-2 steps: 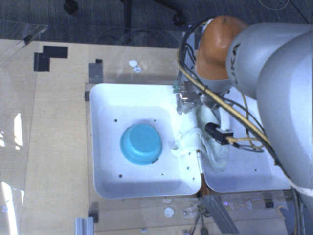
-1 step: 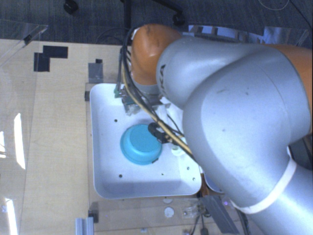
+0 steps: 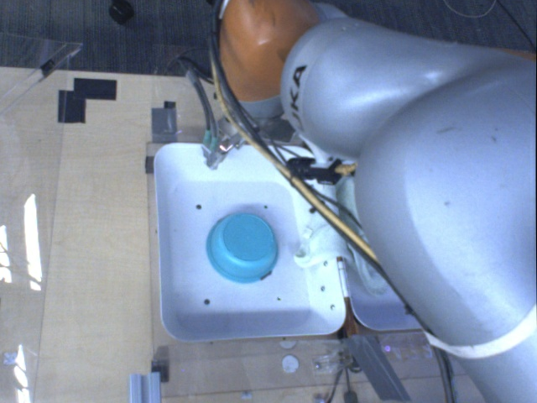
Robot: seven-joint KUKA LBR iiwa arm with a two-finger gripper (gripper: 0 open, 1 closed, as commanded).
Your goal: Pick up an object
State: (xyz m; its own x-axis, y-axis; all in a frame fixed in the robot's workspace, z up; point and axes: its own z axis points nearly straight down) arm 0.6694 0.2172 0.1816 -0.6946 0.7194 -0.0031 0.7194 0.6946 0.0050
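— Blue is the only colour in the bins: a round blue bowl (image 3: 242, 247) sits on the floor of the white bin (image 3: 180, 225) at the left of the camera view, a little below its middle and apart from all four walls.

— So nothing is picked up yet?

— As I judge it, no. The bowl rests flat in the bin with nothing around it or touching it. The whole grasp and lift are left to do.

— Where is the gripper (image 3: 308, 253)?

— A pale part that I take for it pokes out from under the grey arm (image 3: 419, 183) at that bin's right wall, just beside the bowl but apart from it. Whether it is spread or pressed together, I cannot tell; the arm covers most of it. I see nothing held in it.

— Anything else in that bin?

— A few small dark specks on the floor, too small to name. Otherwise just the bowl.

— And the second bin (image 3: 379, 313)?

— Just a sliver of its white corner peeks out beneath the arm at the lower right. What it holds, I cannot tell.
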